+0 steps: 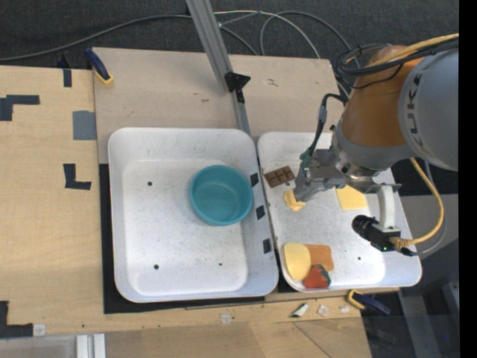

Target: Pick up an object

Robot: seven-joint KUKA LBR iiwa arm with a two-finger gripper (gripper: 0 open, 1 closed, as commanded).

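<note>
My gripper (pixel 300 191) hangs over the upper left part of the right bin (pixel 395 274). Its tip is right above a small yellow piece (pixel 294 203) that lies on the bin floor; whether they touch is unclear. A brown chocolate-like block (pixel 279 176) sits just left of the gripper, near the bin's left wall. A flat yellow square (pixel 351 198) lies to the gripper's right, partly under the arm. At the bin's front are a pale yellow slab (pixel 297 259), an orange piece (pixel 322 255) and a red item (pixel 317 278), all bunched together.
The left bin (pixel 149 267) holds a teal bowl (pixel 220 194), upright, near its right side. A slanted metal pole (pixel 216 43) crosses the bench behind the bins. Cables trail along the back.
</note>
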